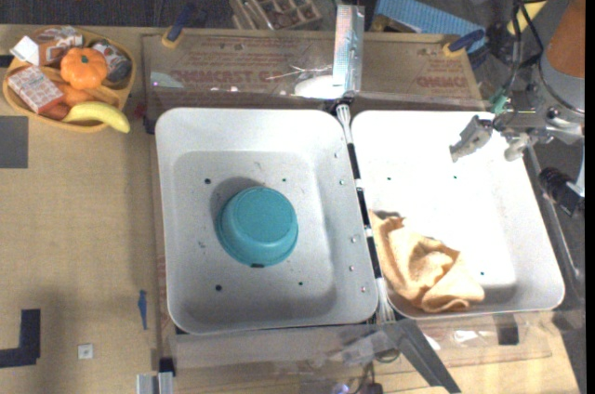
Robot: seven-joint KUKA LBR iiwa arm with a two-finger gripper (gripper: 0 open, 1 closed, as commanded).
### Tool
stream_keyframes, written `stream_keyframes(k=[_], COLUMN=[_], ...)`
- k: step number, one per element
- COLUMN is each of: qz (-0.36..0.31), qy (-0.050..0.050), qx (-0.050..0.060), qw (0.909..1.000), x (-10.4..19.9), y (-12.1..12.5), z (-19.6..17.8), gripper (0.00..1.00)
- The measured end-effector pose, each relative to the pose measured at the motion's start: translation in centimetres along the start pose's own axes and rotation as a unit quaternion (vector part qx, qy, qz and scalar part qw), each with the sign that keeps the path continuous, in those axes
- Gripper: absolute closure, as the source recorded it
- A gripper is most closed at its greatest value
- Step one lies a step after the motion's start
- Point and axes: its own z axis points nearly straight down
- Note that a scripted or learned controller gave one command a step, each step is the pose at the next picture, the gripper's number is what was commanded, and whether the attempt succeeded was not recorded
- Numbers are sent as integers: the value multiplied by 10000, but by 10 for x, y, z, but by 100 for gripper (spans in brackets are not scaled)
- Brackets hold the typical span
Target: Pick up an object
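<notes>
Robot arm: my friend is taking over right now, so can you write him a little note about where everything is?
Gripper: over the top right part of the right bin, nothing seen in it.
Things: a teal bowl sits upside down in the left bin. A yellow cloth lies crumpled at the right bin's near edge.
Done: nothing picked up yet.
Left: go down, grab one thing, lift it.

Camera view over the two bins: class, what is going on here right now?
A grey robot arm reaches in from the right, its gripper hovering over the upper part of the right bin, with nothing visibly held. A crumpled tan cloth lies at that bin's lower left. A teal bowl sits upside down in the left bin. A basket of toy food rests on the bench at the upper left.
</notes>
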Motion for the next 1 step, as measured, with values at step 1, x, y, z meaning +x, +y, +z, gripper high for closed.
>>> stream_keyframes(k=[1], qz=[-263], qy=[1], qx=[2], qw=[9997], x=[22], y=[-70], z=[115], gripper=[0])
